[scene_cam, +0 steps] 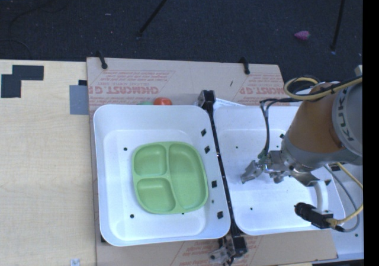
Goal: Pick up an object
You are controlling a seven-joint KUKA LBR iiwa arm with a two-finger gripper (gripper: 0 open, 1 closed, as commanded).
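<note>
The arm [323, 125] reaches in from the right and hangs low over the right bin [237, 211], with its gripper [256, 171] near the middle of that bin's floor. From this slanted overhead angle the metal tip is a small blur of grey, and I cannot tell whether the claw is released or clenched; nothing can be made out in it.

Over in the left bin [109, 140] lies the obvious candidate for a pick: a green plate [170, 177] with three compartments, flat on the bin floor and a touch right of centre. It sits well apart from the gripper, with the black divider [216, 164] between the bins standing in the way.

Behind the left bin's far rim a small orange-red thing [162, 102] peeks out on the cardboard [177, 81], with a trace of green beside it; too hidden to name.

My read is that the gripper is probing the wrong bin for this plate, since the floor under it looks bare. A flat, wide plate is also awkward for two fingers: a grip on a rim or a compartment wall seems the likeliest way in.
</note>
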